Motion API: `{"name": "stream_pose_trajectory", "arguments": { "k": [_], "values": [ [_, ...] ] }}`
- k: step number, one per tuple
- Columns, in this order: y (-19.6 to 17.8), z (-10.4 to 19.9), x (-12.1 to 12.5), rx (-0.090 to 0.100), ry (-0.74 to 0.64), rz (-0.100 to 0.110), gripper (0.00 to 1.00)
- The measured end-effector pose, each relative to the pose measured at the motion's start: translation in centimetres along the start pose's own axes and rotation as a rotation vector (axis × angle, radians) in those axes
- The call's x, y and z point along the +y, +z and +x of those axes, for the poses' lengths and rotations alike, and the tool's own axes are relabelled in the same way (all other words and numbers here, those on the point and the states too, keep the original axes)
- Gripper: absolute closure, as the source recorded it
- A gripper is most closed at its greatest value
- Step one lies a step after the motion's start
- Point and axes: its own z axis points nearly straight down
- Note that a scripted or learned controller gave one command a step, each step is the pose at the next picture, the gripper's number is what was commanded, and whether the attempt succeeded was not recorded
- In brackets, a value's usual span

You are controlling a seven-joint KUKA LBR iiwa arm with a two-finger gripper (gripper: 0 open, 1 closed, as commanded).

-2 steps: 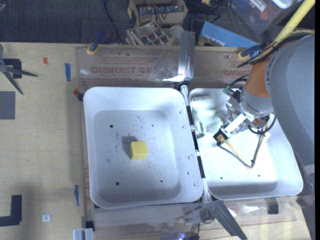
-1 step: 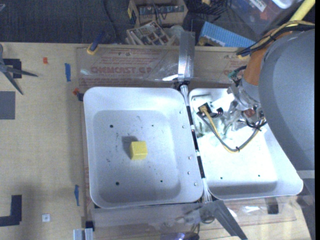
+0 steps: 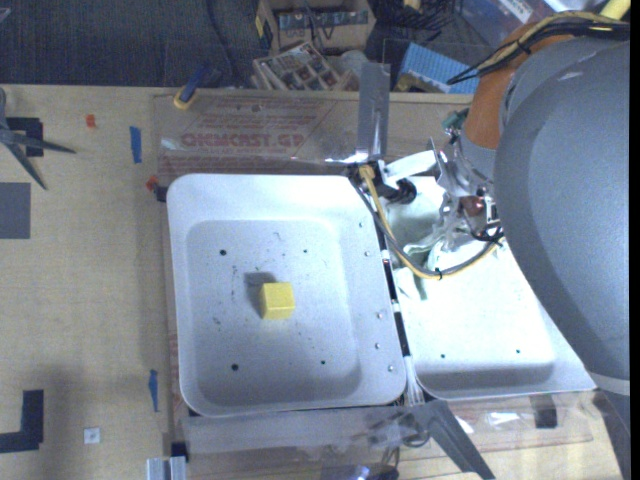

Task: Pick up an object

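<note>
- Yellow block [image 3: 277,300]: lies alone near centre of left bin [image 3: 200,208], nothing touching it.
- Right bin [image 3: 500,358]: just beside the left, on worktop [image 3: 80,298].
- Arm [image 3: 570,198]: over right bin, well apart from block.
- Jaws: can't tell if wide or narrow.

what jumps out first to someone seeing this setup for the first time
The eye lands first on the small yellow block, alone near the middle of the left bin. Next comes the bulky grey arm with its orange band, looming over the right bin from the right. Its hand sits in a tangle of cables above the far end of the right bin, well away from the block.
</note>
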Motion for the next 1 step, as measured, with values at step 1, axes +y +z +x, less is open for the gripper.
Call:
{"name": "stream_pose_trajectory", "arguments": {
  "k": [1],
  "values": [
    [-0.93,0.03,0.00,0.000,-0.002,-0.001,1.00]
  ]
}}
